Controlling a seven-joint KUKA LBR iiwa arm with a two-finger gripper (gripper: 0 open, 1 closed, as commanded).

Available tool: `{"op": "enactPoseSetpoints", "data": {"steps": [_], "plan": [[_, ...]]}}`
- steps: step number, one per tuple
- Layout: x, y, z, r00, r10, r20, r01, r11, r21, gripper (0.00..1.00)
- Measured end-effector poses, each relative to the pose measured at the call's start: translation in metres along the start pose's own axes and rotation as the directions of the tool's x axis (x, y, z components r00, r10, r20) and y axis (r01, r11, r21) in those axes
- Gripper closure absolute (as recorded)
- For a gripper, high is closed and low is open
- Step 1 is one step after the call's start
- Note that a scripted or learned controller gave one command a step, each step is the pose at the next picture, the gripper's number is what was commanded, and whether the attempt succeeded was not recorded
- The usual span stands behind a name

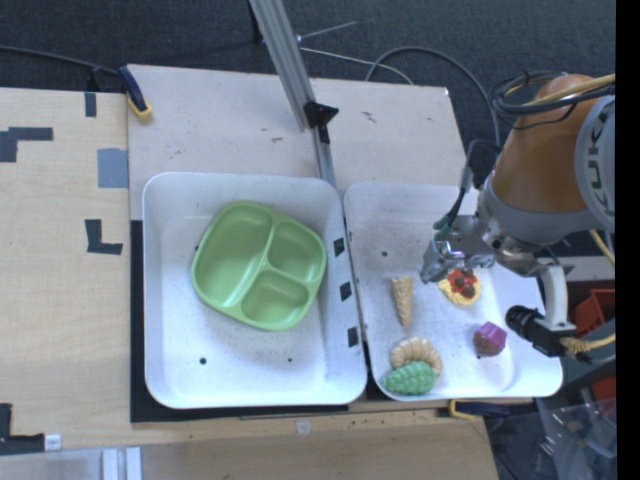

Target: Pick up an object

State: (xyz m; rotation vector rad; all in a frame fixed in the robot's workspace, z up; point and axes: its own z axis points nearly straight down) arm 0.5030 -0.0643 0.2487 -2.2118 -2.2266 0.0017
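The right bin holds several small toy foods: a tan cone, a yellow and red piece, a purple piece, a beige croissant shape and a green bumpy piece. My gripper hangs low over the right bin, just left of and touching or nearly touching the yellow and red piece. The wrist hides its fingers.
A green divided plate lies in the left bin. A metal pole slants down to the divider between the bins. Cables loop behind the arm at upper right. A black fitting juts over the right bin's edge.
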Motion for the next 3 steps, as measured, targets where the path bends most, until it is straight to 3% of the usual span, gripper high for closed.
{"op": "enactPoseSetpoints", "data": {"steps": [3], "plan": [[0.163, -0.014, 0.033, 1.0, -0.002, 0.0, 0.002, 1.0, 0.001, 1.0]]}}
